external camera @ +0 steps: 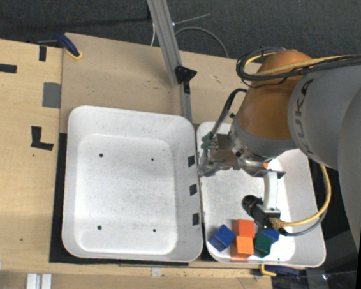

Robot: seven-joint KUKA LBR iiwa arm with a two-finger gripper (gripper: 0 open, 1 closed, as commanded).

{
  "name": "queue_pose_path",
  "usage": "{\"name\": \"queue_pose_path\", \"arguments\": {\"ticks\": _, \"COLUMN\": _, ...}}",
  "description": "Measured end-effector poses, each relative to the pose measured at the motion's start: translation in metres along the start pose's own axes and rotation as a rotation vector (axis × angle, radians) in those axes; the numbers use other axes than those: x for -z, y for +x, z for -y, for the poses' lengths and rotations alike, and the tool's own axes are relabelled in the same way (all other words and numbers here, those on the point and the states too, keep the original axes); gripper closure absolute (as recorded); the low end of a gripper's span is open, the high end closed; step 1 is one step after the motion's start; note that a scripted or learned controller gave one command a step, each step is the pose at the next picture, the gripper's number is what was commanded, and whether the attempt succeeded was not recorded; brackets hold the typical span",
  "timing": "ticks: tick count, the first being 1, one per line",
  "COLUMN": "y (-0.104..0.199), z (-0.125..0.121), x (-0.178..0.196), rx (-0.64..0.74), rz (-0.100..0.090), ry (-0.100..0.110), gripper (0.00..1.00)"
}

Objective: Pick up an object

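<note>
Grey arm with orange band reaches in from the right; its gripper (212,158) sits low over the upper left of the right shallow white plastic bin (304,247), near the divide. How the gripper stands, and whether it holds anything, cannot be told from here. Candidate objects cluster at that bin's lower edge: a blue cube (222,237), two orange blocks (244,236) stacked or abutting, a green block (263,243) and a smaller blue block (269,233), all hard-edged, matte, tightly packed. Best target, in my judgement: the blue cube, freest on its left. Left white bin (76,162) is speckled, on a tan wooden bench (10,174).
</note>
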State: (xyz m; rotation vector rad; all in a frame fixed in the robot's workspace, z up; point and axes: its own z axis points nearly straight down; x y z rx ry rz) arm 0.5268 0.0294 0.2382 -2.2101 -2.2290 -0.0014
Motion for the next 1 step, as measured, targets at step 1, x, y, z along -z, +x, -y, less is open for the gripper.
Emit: {"name": "queue_pose_path", "arguments": {"ticks": 1, "y": 0.056, "z": -0.0003, "x": 0.006, "rx": 0.0, "rz": 0.001, "ry": 0.001, "gripper": 1.0}}
